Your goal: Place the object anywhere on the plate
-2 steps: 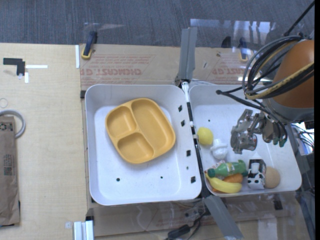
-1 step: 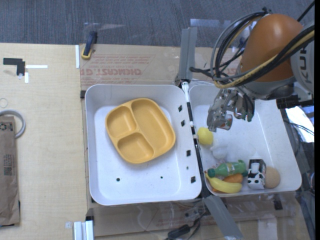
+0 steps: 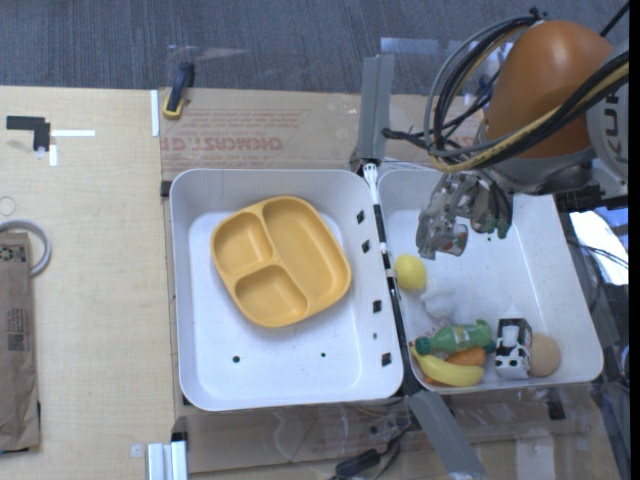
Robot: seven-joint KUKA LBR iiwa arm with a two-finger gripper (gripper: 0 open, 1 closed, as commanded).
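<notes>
Two white bins are counted: left bin [image 3: 200, 368], right bin [image 3: 560, 268]. One yellow three-compartment plate [image 3: 281, 259] is seen in the left bin. One gripper [image 3: 443, 236] is hung at the right bin's 10 o'clock; jaw state cannot be told. One lemon [image 3: 410, 272] is lain at its 7 o'clock. One banana [image 3: 449, 371], one green bottle [image 3: 452, 340], one cow figure [image 3: 512, 347] and one egg [image 3: 544, 355] are grouped at 6 o'clock.
</notes>
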